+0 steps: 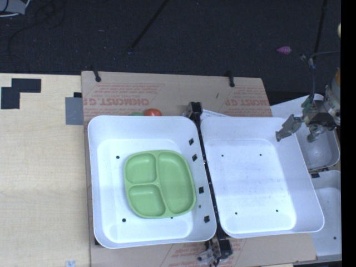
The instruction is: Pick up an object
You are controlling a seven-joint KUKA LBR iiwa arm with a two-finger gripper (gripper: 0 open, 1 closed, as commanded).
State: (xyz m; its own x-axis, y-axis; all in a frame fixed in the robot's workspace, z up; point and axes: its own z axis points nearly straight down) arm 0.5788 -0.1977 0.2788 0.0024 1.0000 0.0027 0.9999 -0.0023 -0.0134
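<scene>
White plastic makes up the two shallow bins, side by side on the worktop (39,171), with a brown cardboard sheet (167,93) under them. The left bin (105,135) holds the one thing clearly worth picking: a pale green plate (159,183) with three compartments, lying flat and slightly turned near the middle of the bin floor. The right bin (261,177) has its bare floor showing.

The plate looks like moulded plastic, so I judge it light, stiff and not fragile, but smooth and probably slippery. Lying flat, it offers little to pinch from above. The best holds seem to be the raised outer rim or one of the ridges between compartments, with one finger in a well and the other outside or in the next well. Taken at one edge, it will likely tilt.

At the right edge of the right bin, well apart from the plate, sits the claw (297,128), above the bin's rim. Nothing appears to be between its fingers; how far they are spread I cannot tell.

Smallest, a red round thing (152,113) peeks out just behind the left bin's back wall.
</scene>
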